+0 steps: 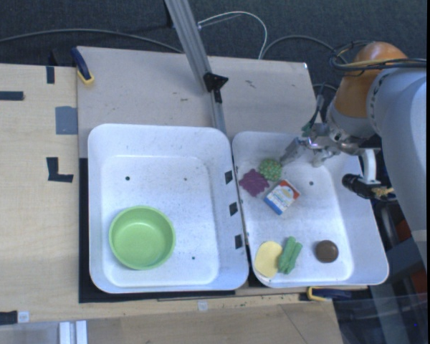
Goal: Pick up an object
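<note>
My gripper [301, 151] hangs over the upper part of the right bin [358, 224], coming in from the right. Its tip is just right of a bumpy green ball [270, 169], close to it; I cannot tell if they touch. A purple piece [254, 182] lies left of the ball. A small blue, white and red box [282, 196] sits just below them. Along the bin's front lie a yellow piece [268, 258], a green ridged piece [289, 254] and a brown ball [326, 250].
The left bin [158, 145] holds a green bowl [142, 236] in its front left corner. A slanted metal pole [193, 41] rises behind the bins. The wall between the two bins runs just left of the purple piece.
</note>
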Robot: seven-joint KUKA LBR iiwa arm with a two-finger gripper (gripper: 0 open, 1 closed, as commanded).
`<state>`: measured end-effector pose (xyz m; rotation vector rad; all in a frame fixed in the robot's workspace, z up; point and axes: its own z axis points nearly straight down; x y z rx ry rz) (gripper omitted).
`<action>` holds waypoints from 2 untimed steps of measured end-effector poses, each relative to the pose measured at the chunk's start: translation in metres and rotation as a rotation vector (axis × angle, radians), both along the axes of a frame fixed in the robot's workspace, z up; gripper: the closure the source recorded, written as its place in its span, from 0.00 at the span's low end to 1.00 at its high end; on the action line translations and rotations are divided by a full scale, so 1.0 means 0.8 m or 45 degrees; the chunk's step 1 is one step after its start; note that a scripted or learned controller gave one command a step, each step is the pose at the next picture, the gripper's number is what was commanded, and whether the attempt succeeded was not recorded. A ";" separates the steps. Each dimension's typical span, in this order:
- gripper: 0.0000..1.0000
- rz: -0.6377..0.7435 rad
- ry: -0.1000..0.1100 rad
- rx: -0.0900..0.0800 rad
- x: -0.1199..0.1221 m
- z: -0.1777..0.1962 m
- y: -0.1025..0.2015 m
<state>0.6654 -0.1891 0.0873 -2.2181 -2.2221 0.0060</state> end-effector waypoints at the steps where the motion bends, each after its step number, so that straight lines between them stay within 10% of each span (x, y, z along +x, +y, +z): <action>1: 1.00 0.003 -0.002 -0.002 0.001 0.014 0.001; 2: 1.00 0.000 -0.010 0.000 -0.002 0.071 -0.005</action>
